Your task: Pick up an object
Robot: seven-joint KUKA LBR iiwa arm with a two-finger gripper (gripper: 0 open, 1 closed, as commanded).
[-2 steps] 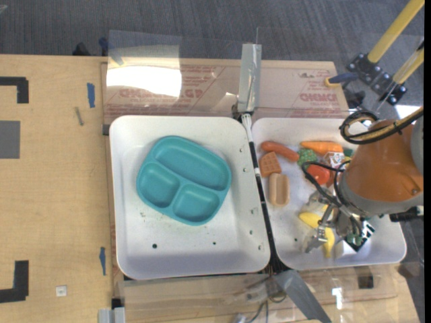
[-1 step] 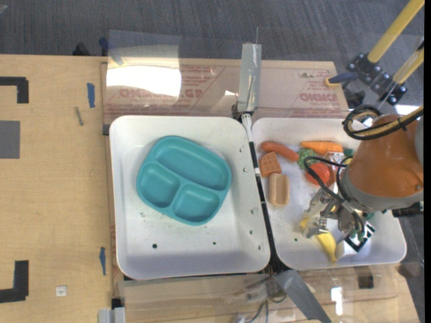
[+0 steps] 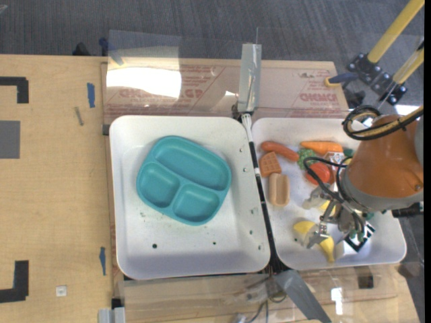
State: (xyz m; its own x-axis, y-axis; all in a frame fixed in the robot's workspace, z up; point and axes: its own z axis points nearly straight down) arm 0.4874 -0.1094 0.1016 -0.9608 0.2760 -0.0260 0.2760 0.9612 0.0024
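The pincer (image 3: 331, 229) hangs low over the front part of the right-hand bin (image 3: 293, 210), under the arm (image 3: 387, 167), whose broad orange band covers that bin's far-side edge. Cables and metal parts crowd the tool, so I cannot tell how far open it is or whether it has hold of anything.

Two yellow pieces lie right at the pincer on the right-hand bin's floor. The first yellow piece (image 3: 304, 229) sits just beside it, on the side toward the bin's inner wall. The second yellow piece (image 3: 328, 249) sits just in front of it, close to the bin's front wall. Whether either one touches the tool cannot be made out.

Further back in the right-hand bin, a tan roll (image 3: 279, 189) lies along the inner wall, with a brown waffle-like piece (image 3: 270, 164) just behind it. Near the bin's back wall lie a red sausage (image 3: 279, 151) and an orange carrot (image 3: 322, 147). A green item (image 3: 308, 157) and a red item (image 3: 319, 172) sit between the carrot and the arm.

Beyond the right-hand bin's inner wall stands the left-hand bin (image 3: 135, 247), holding a teal divided plate (image 3: 183, 178)
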